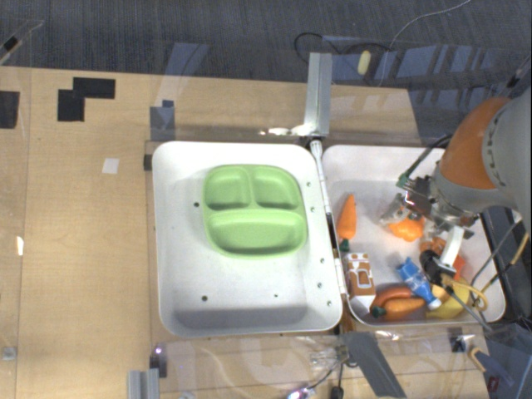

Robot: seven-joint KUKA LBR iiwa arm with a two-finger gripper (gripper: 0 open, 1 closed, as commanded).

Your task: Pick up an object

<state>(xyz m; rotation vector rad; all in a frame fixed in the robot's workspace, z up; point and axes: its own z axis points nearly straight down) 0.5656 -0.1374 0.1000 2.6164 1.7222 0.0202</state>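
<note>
Gripper [413, 214] sits low in the right bin [366, 166], finger state impossible to tell, with an orange object [406, 230] right under its tip, carrot [347, 216] off to its left; nothing visibly lifted, so pick looks unfinished.

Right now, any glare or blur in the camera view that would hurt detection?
Camera view: faint pale reflections, as if off a clear pane, streak the top and the bench; the left bin has a soft shadow along its near wall; the green plate is sharp; the items below the end effector are small and cluttered.
</note>
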